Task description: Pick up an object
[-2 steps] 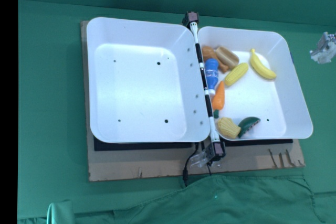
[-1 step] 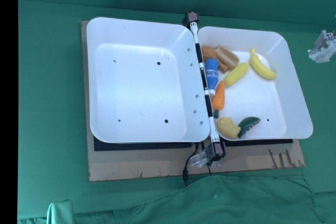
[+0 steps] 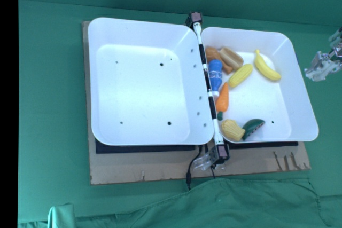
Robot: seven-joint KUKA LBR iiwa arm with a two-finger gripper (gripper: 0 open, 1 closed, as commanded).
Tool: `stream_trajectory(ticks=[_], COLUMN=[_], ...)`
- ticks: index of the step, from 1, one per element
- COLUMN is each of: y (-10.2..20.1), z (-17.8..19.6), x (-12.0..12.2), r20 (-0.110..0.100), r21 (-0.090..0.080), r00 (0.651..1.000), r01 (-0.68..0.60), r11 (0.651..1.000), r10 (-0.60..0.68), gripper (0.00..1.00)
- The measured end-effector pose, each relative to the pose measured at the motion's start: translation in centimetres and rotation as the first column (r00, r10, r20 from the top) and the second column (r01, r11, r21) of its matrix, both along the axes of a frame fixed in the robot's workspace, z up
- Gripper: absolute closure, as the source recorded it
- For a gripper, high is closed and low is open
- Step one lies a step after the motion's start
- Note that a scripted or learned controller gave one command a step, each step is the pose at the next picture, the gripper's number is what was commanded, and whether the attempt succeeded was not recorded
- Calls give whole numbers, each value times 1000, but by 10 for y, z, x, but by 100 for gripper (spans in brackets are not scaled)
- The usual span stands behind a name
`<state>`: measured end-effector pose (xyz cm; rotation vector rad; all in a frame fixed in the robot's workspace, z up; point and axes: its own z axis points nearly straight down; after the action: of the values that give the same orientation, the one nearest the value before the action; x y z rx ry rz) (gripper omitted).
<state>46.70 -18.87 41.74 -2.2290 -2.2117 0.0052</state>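
**Pick not started yet**

Left bin [image 3: 107,34] bare; right bin [image 3: 299,109] w/ toys: banana [image 3: 266,66], corn [image 3: 240,76], carrot [image 3: 223,97]. Gripper [image 3: 322,68] hangs outside right rim, nothing in it; can't tell how wide. Reach, grasp, lift all left, I'd judge.

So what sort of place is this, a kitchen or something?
More likely a robot test bench than a kitchen: two white bins sit on a green cloth, the food looks like plastic toys, and a gripper hangs at the right edge.
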Motion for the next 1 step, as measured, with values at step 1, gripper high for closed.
stream_trajectory(ticks=[1], y=[2], z=[75], x=[101], r20=[17], r21=[-6], r00=[1000], r01=[-8], r11=[1000], r10=[8], gripper=[100])
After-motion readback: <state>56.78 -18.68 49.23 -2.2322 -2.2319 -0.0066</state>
